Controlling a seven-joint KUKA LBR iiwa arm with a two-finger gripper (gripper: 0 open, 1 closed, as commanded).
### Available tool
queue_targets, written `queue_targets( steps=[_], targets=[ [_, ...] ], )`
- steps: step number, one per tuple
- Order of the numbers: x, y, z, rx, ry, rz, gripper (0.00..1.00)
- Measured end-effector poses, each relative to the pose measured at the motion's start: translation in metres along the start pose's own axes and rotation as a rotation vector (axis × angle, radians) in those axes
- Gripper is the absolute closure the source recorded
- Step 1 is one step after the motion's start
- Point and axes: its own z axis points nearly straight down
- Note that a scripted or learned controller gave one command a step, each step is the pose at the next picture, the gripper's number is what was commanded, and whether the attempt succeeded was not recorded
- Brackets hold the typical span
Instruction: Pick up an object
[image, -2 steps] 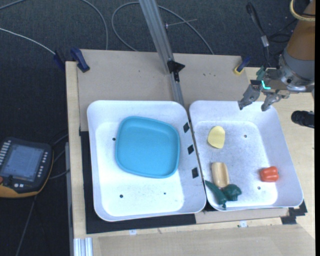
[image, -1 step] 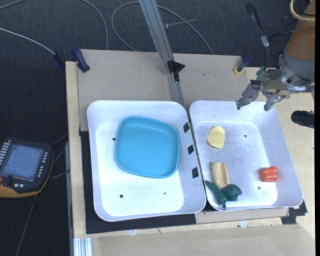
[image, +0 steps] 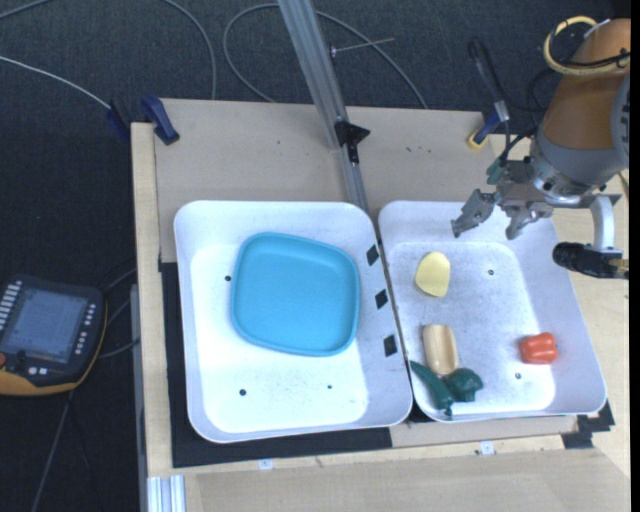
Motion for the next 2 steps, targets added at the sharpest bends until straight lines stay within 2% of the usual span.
queue_targets(
  steps=[2],
  targets=[
    [-0.003, -0.004, 0.115, 0.0, 0.0, 0.0, 0.0]
  ],
)
